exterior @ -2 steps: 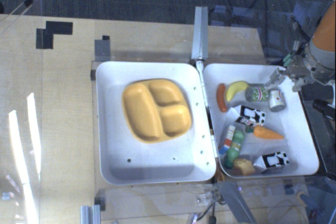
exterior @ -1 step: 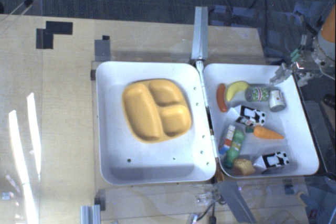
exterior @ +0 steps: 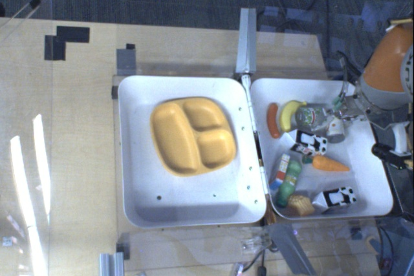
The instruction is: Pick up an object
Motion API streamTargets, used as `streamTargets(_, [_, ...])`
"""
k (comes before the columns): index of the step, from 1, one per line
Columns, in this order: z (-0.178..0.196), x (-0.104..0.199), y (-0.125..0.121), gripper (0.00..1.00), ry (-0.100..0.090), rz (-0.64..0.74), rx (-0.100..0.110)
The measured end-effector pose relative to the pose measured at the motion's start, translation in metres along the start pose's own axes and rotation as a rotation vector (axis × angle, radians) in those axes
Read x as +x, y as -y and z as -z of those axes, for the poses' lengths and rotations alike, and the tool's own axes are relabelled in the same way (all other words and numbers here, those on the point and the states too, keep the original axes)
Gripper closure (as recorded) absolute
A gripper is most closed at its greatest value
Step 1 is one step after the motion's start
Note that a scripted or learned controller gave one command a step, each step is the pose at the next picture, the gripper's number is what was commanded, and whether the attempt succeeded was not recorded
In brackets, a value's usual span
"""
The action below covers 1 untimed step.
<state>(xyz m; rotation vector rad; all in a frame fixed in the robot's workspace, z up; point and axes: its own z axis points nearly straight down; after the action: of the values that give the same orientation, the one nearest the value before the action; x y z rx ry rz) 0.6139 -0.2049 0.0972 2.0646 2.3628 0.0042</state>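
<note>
front of right bin: a black-and-white cow-print toy [exterior: 339,198] lies at the lower right of the right bin [exterior: 381,203], with a small tan bread-looking piece [exterior: 299,205] just to its left, near the bin's bottom edge.
bottles: a green bottle [exterior: 290,180] lies slanted just above the tan piece, and a thin red-and-white tube thing [exterior: 281,167] sits right beside it on the left, pretty much touching.
middle: an orange carrot [exterior: 330,165] lies across the bin's center, tip pointing right. A second cow-print toy [exterior: 310,141] sits just up and left of it.
back of right bin: a red sausage [exterior: 273,120] stands lengthwise close to the left wall, a yellow banana [exterior: 289,114] curls right next to it, and a shiny can with a green label [exterior: 311,116] lies on its side touching the banana.
gripper: the gripper [exterior: 336,127] is low over the upper right of that bin, just right of the can. Can't really tell from here how far its fingers are spread, and nothing clearly sits between them.
arm: the arm [exterior: 390,71] with its orange band comes in from the right edge of the frame.
left bin: the left bin [exterior: 139,191] has a yellow divided tray [exterior: 193,135] flipped bottom-up, roughly centered.
</note>
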Motion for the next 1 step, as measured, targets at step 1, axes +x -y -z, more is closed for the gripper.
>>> streamTargets(1, [-0.0132, -0.0066, -0.0406, 0.0, -0.008, 0.02, 0.021])
